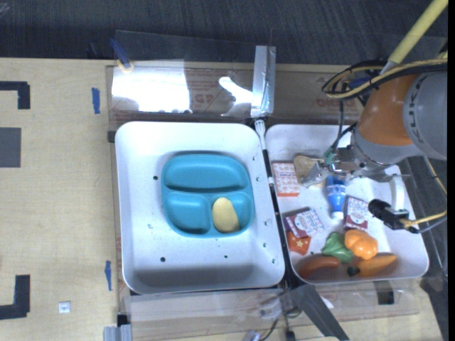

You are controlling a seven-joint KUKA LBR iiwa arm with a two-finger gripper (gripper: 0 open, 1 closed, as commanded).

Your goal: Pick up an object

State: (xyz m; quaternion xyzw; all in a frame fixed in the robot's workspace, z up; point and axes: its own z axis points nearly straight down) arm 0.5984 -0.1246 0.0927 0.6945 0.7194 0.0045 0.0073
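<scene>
My gripper hangs low over the back of the right bin, reaching in from the right under the orange band. It sits just right of a tan crumpled item and just above a small blue bottle. The view does not show anything held by it. Red and white packets lie at the bin's left, middle and right. Along the front lie an orange pepper, a green piece, a brown sausage-like piece and an orange carrot-like piece.
The left bin holds a blue divided tray with a yellow egg-shaped object in its front right compartment. A clear panel and a metal post stand behind the bins. Cables trail from the wrist over the right bin.
</scene>
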